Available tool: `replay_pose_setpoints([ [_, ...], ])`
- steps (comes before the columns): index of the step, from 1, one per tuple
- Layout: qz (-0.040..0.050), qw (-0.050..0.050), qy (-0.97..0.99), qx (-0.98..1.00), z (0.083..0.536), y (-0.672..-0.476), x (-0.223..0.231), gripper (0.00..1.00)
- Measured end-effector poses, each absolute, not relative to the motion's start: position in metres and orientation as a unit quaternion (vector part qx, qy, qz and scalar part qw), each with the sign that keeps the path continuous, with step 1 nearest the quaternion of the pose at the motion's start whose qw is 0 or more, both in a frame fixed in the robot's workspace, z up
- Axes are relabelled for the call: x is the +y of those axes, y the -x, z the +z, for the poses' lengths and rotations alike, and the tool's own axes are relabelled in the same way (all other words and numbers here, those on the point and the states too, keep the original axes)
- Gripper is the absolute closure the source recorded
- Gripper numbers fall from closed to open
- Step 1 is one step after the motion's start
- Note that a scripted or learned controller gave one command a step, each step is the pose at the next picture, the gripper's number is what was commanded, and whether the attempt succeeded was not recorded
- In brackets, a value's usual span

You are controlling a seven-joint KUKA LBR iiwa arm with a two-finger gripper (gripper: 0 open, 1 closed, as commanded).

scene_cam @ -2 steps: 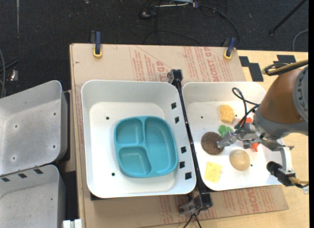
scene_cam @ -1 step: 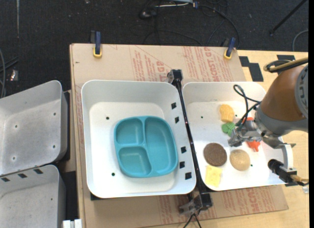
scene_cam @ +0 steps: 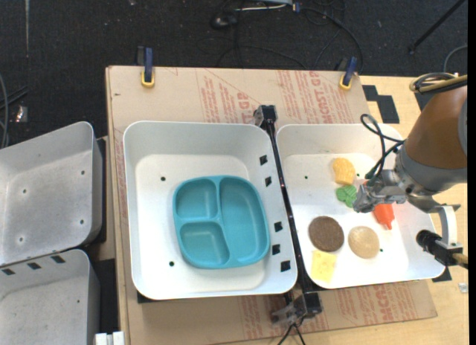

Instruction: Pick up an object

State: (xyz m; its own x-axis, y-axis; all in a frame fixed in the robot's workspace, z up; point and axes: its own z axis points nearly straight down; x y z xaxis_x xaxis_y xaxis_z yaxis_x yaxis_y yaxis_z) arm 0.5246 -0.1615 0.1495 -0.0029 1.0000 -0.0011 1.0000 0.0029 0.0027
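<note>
Progress: nothing lifted yet; the pick is still to do.
Gripper [scene_cam: 370, 196]: low in the right bin [scene_cam: 320, 137], over the green item [scene_cam: 345, 194] and orange item [scene_cam: 384, 215]; jaw state cannot be told.
Candidates: yellow piece [scene_cam: 343, 170], brown disc [scene_cam: 326, 233], tan disc [scene_cam: 364, 242], near the bin's front edge.
Left bin [scene_cam: 193, 143]: teal tray [scene_cam: 221, 221].
Surface: cardboard-topped bench [scene_cam: 208, 94], dark floor.

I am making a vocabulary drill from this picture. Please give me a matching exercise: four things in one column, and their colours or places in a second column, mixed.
Things:
1. tray
2. brown disc
3. green piece
4. carrot

Descriptions:
A. orange, right of the gripper
B. teal, in the left bin
C. dark, beside the tan disc
D. below the yellow corn

Pairs: 1-B, 2-C, 3-D, 4-A
</note>
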Motion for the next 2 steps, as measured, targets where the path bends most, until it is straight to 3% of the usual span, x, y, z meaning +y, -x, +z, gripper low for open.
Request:
replay_pose_setpoints([
  [2,0.0014,0.003,-0.706,0.708,0.253,-0.536,-0.166,1.0],
])
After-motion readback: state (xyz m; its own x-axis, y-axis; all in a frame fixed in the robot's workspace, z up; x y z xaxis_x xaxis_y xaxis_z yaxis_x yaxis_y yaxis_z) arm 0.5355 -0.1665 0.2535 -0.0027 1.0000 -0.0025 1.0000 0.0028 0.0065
